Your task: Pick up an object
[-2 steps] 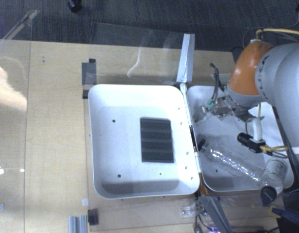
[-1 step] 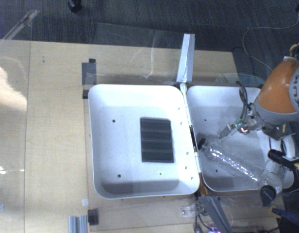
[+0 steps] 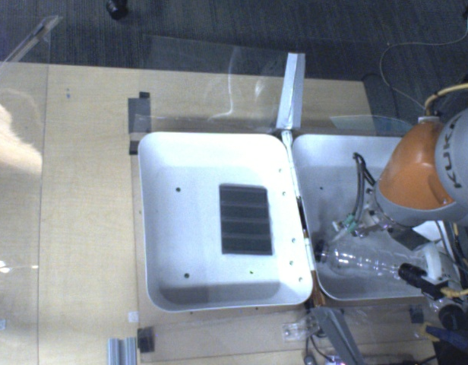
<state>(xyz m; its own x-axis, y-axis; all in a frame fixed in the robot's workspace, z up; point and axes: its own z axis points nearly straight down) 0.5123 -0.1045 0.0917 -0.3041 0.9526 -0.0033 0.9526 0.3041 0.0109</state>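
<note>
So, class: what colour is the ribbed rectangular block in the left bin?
Dark grey to black block, shown in the camera view.

Left bin [image 3: 166, 204] carries a dark ribbed pad [image 3: 246, 220] at centre. Right bin [image 3: 325, 166] holds a clear bottle [image 3: 359, 261] at 6 o'clock beneath the arm [image 3: 420, 173].

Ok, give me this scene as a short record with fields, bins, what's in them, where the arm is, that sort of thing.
left bin: white, shallow, holds a dark ribbed rectangular object lying flat near its middle
right bin: white, shallow, holds a clear plastic bottle lying on its side near the front
arm: grey with orange band, reaching in over the right bin
gripper: low over the right bin, just above the bottle; grasp cannot be judged
bench: light wood, bins side by side
</note>
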